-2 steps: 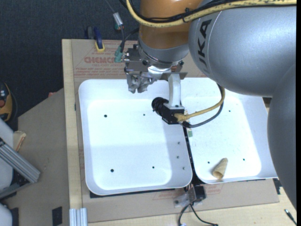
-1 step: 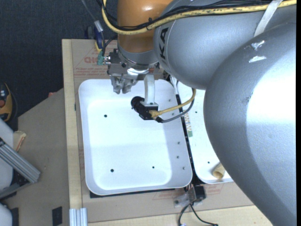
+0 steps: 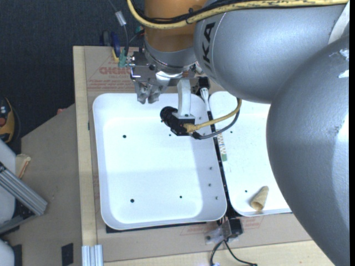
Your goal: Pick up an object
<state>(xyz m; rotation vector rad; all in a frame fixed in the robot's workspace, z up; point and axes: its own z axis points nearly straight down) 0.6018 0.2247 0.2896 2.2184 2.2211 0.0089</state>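
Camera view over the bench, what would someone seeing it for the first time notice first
The grey arm with its orange band fills the upper right and reaches over the bins. Its hand hangs above the far edge of the left bin. A small tan cone-shaped object lies near the front of the right bin.

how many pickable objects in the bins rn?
1 visible: a small tan cone-shaped object near the front edge of the right white bin. The grey arm covers much of that bin, so more may be hidden.
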